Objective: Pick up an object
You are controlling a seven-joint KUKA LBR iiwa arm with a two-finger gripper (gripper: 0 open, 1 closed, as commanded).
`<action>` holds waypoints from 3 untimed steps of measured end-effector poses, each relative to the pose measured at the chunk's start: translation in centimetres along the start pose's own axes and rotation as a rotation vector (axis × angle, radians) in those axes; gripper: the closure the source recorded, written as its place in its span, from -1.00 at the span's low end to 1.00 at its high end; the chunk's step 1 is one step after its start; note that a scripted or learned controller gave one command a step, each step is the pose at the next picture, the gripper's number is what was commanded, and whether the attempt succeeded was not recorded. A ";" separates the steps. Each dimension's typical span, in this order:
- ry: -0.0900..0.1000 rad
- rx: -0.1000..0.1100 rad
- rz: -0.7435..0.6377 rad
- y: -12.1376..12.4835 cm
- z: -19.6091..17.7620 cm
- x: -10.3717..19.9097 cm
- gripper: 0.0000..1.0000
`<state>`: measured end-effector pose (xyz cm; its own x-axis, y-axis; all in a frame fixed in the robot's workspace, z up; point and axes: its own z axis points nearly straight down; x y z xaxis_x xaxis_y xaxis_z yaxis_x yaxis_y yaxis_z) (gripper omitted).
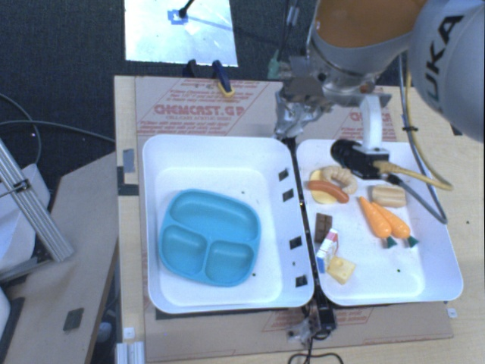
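My gripper [289, 130] hangs over the far end of the divider between the two white bins, with nothing seen in it. The right bin [436, 279] holds a hot dog [328, 192], a pale knobbly pastry [340, 176], a bread piece [388, 196], two orange carrots [386, 220], a brown chocolate bar [323, 225], a small red-and-white packet [327, 247] and a yellow cheese cube [341, 270]. All of these lie in front of and to the right of the gripper. In the left bin [163, 165] lies a blue divided plate [208, 237].
Both bins rest on a cardboard sheet [197, 105]. A blue clamp [222, 78] sits at its far edge, and a shiny metal sheet [180, 21] lies behind it. An aluminium frame [30, 203] leans at the left.
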<state>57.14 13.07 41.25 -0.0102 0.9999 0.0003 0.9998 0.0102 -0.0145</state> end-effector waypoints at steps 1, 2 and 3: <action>-0.003 0.001 0.009 -2.2 31.0 4.0 1.00; 0.009 -0.037 0.001 4.4 11.5 10.7 1.00; 0.005 -0.020 0.002 -3.7 5.4 10.6 1.00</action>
